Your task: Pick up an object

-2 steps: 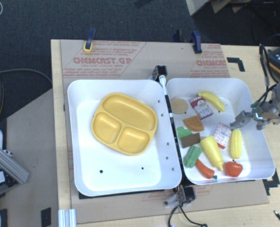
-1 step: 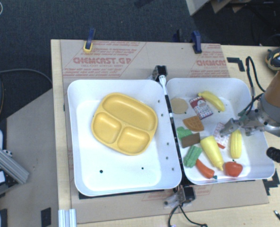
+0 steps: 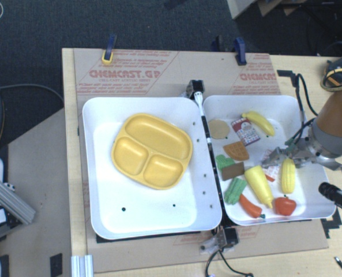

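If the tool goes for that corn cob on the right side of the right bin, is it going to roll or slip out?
The corn cob looks rounded and long, so it may roll sideways if nudged. Its glossy, plastic-looking surface suggests it is stiff and light, and could slip from a loose pinch. The yellow squash and tomato lie close by, so a push may shove them too.

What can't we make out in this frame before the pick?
- Gripper, camera view: fingers too small and blurred among the toys to read.
- Arm: cut off by the right edge.
- Red packet: print too small to read.
- Brown block: too small to identify; partly overlapped by the green piece.
- Right bin: near corner hidden by arm hardware.
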Controlling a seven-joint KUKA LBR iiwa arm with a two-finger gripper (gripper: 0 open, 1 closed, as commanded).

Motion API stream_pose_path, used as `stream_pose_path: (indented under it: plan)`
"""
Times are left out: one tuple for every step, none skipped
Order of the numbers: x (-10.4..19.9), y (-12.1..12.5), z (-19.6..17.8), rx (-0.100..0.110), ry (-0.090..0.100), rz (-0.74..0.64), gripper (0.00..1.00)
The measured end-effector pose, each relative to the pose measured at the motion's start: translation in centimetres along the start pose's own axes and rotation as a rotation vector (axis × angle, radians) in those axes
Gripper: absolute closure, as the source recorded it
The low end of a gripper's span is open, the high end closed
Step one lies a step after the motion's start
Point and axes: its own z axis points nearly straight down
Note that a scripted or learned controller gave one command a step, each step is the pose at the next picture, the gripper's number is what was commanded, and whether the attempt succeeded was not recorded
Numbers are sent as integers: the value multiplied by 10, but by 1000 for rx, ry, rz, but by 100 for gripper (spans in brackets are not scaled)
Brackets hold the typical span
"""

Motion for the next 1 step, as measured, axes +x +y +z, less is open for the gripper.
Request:
stream_pose_path:
  plan:
    - [-4, 2, -15, -14, -14, 0, 100]
